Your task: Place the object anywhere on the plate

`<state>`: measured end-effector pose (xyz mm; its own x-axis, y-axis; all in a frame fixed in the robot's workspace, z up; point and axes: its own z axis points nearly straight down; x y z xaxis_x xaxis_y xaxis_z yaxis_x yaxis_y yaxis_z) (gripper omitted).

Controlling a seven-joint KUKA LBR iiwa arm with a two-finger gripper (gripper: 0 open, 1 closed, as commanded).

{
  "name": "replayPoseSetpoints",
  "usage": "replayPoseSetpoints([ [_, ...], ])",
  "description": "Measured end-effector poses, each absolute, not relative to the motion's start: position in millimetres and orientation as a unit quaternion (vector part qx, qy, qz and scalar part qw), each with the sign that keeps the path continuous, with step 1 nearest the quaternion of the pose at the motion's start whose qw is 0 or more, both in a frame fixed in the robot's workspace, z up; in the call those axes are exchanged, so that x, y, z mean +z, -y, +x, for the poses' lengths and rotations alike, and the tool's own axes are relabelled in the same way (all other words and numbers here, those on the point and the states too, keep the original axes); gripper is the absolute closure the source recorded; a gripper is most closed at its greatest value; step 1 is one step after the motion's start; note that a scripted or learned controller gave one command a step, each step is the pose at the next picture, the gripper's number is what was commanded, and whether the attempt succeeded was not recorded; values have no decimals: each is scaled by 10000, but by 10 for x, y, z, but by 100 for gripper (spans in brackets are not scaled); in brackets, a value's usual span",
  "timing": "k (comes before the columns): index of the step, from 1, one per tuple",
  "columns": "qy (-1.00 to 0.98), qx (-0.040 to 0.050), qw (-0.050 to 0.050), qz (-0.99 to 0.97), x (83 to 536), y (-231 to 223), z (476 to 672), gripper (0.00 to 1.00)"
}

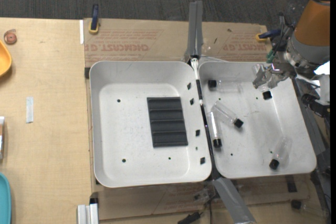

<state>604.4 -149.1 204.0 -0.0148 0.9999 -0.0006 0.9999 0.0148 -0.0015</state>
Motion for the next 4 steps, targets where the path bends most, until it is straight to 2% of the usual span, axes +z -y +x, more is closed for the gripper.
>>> replayPoseSetpoints([
  [1,6245,18,14,-7810,1901,812,5891,100],
  [2,6754,20,13,-7374,1902,158,5600,100],
  [4,6713,28,8,-7412,1781,-1089,5509,100],
])
